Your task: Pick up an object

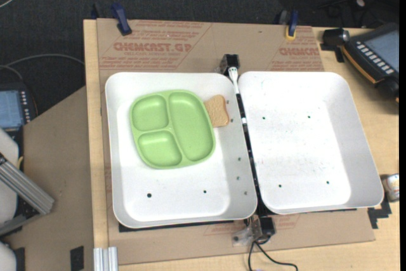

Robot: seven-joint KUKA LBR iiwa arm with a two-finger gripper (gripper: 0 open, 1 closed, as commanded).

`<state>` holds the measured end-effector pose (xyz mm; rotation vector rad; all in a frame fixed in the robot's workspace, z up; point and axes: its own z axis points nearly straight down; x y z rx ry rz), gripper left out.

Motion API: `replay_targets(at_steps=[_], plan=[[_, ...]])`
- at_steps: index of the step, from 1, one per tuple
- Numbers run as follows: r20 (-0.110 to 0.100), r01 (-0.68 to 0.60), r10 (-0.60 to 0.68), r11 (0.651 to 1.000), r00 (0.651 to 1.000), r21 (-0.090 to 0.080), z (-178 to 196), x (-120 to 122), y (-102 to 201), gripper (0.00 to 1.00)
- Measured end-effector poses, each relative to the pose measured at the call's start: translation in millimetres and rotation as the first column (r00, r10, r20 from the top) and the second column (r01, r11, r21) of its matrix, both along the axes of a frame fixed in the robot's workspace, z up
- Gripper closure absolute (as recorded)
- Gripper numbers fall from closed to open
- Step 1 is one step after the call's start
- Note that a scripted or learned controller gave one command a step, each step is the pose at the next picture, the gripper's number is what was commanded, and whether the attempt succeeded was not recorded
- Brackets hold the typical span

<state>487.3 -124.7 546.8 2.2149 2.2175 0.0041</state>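
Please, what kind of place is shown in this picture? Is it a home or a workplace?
Most likely a robotics lab or test workshop, not a home. Two shallow white bins sit on a cardboard sheet held down with clamps, a handheld control pendant lies at the right, and cables run over the dark carpet.

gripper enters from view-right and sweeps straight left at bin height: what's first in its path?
Likely the outer rim of the right shallow white bin; further on, the tan flat piece beside the green divided plate. Height unclear.

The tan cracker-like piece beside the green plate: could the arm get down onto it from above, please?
Probably yes: the tan piece lies uncovered in the left bin, though it touches the green plate on one side.
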Motion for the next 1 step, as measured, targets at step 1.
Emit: replay_targets(at_steps=[1], plan=[[-0.019, -0.003, 0.003, 1.000, 1.000, 0.006, -106.6, -7.7, 40.0, 1.00]])
